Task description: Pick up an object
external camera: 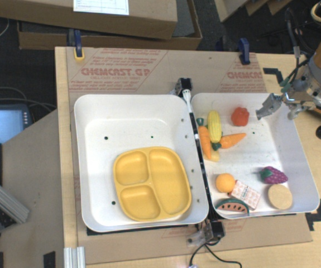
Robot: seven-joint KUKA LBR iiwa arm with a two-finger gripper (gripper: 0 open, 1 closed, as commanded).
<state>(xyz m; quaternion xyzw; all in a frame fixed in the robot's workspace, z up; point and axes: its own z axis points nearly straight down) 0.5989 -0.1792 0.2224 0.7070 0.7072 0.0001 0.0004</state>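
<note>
The grey two-finger gripper (272, 106) hovered with fingers released and nothing between them over the right white bin (302, 166), near the small red toy fruit (239, 116); approach stage, descent and closing presumably next.

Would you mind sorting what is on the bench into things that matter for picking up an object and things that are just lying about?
Part of the job:
- gripper, above the right bin
- tomato
- corn
- carrot
- orange
- grapes
- watermelon slice

Just lying about:
- yellow divided plate in the left bin
- cardboard box
</note>
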